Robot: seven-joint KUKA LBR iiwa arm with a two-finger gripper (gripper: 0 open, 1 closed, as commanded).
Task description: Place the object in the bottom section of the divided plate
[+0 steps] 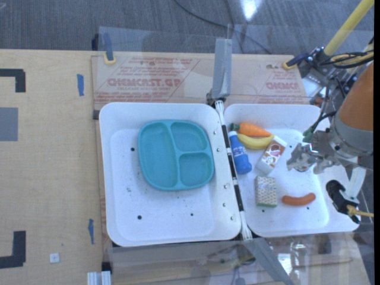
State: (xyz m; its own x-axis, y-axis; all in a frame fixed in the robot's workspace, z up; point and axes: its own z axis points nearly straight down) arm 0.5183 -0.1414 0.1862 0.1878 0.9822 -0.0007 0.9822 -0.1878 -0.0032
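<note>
1. Two shallow white bins sit side by side on a light wooden desk (pixel 47 177), seen from above at a slant.
2. The left bin (pixel 119 218) holds a teal divided plate (pixel 176 154). The plate has one long section on its left side and two smaller sections stacked on its right side, one nearer the top of the view and one nearer the bottom. All three sections look bare.
3. The right bin (pixel 309 215) holds the loose items, all well apart from the plate.
4. An orange carrot (pixel 255 129) lies near the bin's top left, with a yellow banana (pixel 256 141) touching it just below.
5. A blue and white bottle (pixel 238 154) lies along the bin's left wall, beside the banana.
6. A small white carton with red print (pixel 271 157) lies tilted to the right of the bottle.
7. A green and tan sponge-like block (pixel 266 191) sits below the carton.
8. A reddish sausage (pixel 298 199) lies flat to the right of the block, near the bin's lower edge.
9. The grey arm with its orange band (pixel 361 103) reaches in from the right. Its tool (pixel 301 159) hangs over the right bin, to the right of the carton and above the sausage in the view.
10. The tool is blurred against the white bin, so I cannot tell how it is set, and I cannot make out any item in its grasp.
</note>
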